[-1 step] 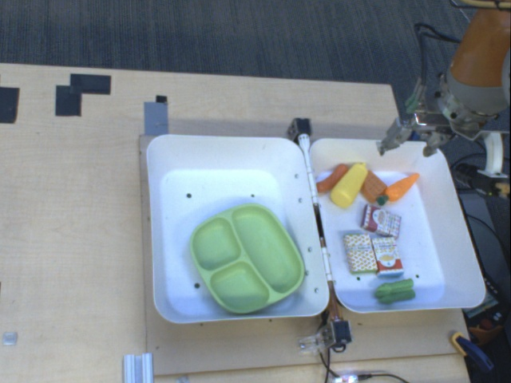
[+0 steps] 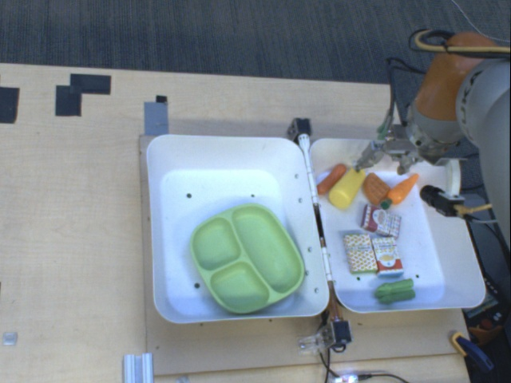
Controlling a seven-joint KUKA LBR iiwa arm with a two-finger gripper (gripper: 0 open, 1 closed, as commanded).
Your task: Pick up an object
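The gripper hangs with fingers apart and nothing between them over the right bin, just above the small carrot, likely light, stiff and slick plastic, best pinched across its thicker middle rather than the tapering tip

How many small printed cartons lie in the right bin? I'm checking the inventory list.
3: one carton below the carrot, and two side by side lower down, one on the left, one on the right. None seems hidden.
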